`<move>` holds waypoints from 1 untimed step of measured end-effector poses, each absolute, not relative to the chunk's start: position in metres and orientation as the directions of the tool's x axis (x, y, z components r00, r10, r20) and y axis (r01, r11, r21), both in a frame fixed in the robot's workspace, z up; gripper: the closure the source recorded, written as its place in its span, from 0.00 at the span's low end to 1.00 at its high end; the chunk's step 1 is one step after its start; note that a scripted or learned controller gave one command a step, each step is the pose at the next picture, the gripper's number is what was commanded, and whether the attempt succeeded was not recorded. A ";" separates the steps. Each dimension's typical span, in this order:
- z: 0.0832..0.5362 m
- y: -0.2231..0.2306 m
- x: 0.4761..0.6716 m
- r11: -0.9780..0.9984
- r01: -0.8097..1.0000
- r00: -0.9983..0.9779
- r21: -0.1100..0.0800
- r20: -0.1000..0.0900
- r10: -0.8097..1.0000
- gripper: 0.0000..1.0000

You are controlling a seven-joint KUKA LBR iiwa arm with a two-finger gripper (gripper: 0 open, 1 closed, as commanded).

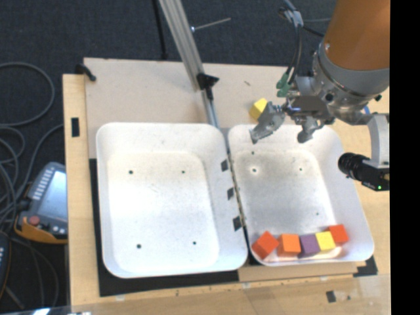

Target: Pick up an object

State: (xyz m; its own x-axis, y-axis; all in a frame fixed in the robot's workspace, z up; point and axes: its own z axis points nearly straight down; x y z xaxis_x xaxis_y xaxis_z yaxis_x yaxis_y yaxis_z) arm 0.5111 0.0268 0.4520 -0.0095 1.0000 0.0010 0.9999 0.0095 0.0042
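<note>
Risk assessment, largest item first. Arm (357, 31): it enters from the right and stands over the far edge of the right bin (351, 195), well apart from the blocks at the near edge. A descent from this position would probably close on bare bin floor, since no block lies beneath it.

Gripper (286, 128): the two fingers stand apart with nothing between them. One fingertip (259, 133) hangs near the divide between the right bin and the left bin (111, 176); a drop there could strike a rim.

Blocks: five lie in a row against the near wall of the right bin, touching or nearly so: red-orange block (265, 243), orange block (291, 243), purple block (308, 244), yellow block (325, 241), red block (338, 233). Tight packing leaves little room for a finger between neighbours, and the wall behind them may block the outer finger, so a grasp could push the row aside or slip off.

Yellow piece (258, 107): it sits beyond the bins, just beside the gripper; whether it rests on the bench or belongs to the rig cannot be told.

Visibility limits: the upper arm is cut off by the frame. Wrist cabling hides the finger mounts. Height of the fingertips above the bin floor cannot be judged.
</note>
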 end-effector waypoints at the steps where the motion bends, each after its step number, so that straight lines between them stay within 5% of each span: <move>1: 0.331 0.074 0.513 0.006 1.000 -0.006 -0.007 -0.001 1.000 0.00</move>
